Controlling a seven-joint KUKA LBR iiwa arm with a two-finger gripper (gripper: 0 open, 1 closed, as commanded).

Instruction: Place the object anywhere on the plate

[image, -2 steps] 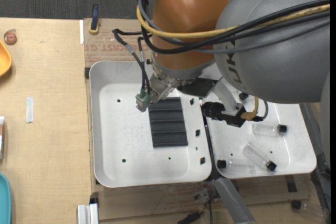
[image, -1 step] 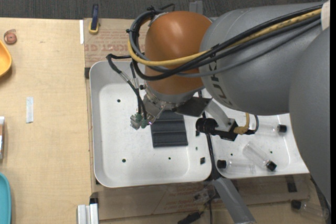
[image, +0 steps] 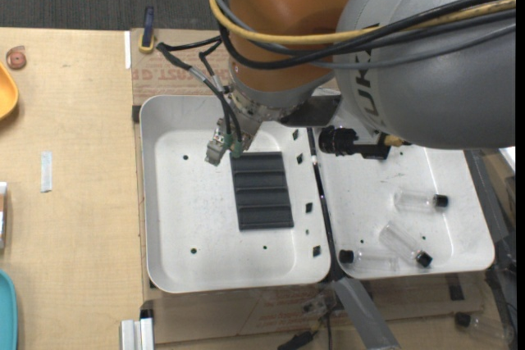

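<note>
A black ribbed plate (image: pixel 262 191) lies flat in the middle of the left bin (image: pixel 168 258). Two clear vials with black caps rest in the right bin (image: pixel 467 176), one at its right (image: pixel 418 201) and one nearer the front (image: pixel 406 245). The orange and grey wrist hangs low over the far end of the plate, and my gripper (image: pixel 261 135) is mostly hidden beneath it, just beyond the plate's far edge. Nothing can be seen held under it.
On the wooden bench to the left are an orange dish (image: pixel 5 94) at the edge, a small pale strip (image: pixel 46 172) and a teal object (image: pixel 6 311) at the bottom corner. A raised divider (image: pixel 321 209) separates the two bins.
</note>
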